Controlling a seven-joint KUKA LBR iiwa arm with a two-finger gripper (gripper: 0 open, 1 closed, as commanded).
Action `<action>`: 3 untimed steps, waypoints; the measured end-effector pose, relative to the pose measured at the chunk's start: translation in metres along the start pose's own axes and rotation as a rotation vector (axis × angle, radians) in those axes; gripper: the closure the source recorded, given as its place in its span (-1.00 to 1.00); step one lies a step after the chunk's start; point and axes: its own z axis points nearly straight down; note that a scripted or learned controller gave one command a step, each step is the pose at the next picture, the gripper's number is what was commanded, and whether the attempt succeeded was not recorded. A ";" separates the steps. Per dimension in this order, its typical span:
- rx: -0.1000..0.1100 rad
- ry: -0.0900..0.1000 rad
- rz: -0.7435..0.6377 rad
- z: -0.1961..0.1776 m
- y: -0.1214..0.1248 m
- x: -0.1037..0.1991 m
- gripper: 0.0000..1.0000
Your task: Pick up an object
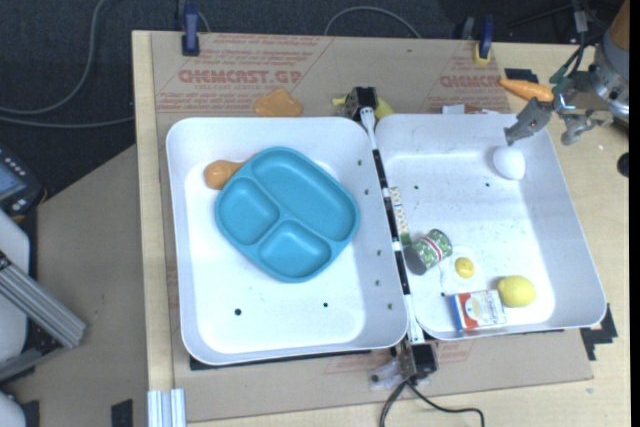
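Observation:
My gripper [546, 131] hangs over the far right corner of the right bin [450, 145], open with nothing between its fingers. One grey finger [526, 123] points down toward a white egg-shaped object [508, 162] that lies just below it on the bin floor. Nearer the front of that bin lie a green can [431, 250], a small yellow ball [464, 267], a lemon [516, 291] and a red, white and blue carton [474, 309]. The left bin [200, 295] holds a blue divided plate [287, 212] with an orange piece [219, 174] beside it.
An orange carrot [527, 89] lies on the bench behind the right bin, close to the wrist. Another orange object [278, 103] and a yellow and black item [361, 101] sit behind the bins. Clamps hold the board's far edge.

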 end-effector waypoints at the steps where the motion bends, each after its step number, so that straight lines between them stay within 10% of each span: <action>1: 0.014 0.004 0.006 0.107 -0.070 -0.024 -1.00; 2: 0.005 0.006 -0.008 0.116 -0.072 0.082 -1.00; 3: -0.004 -0.003 -0.002 0.138 -0.116 0.061 -1.00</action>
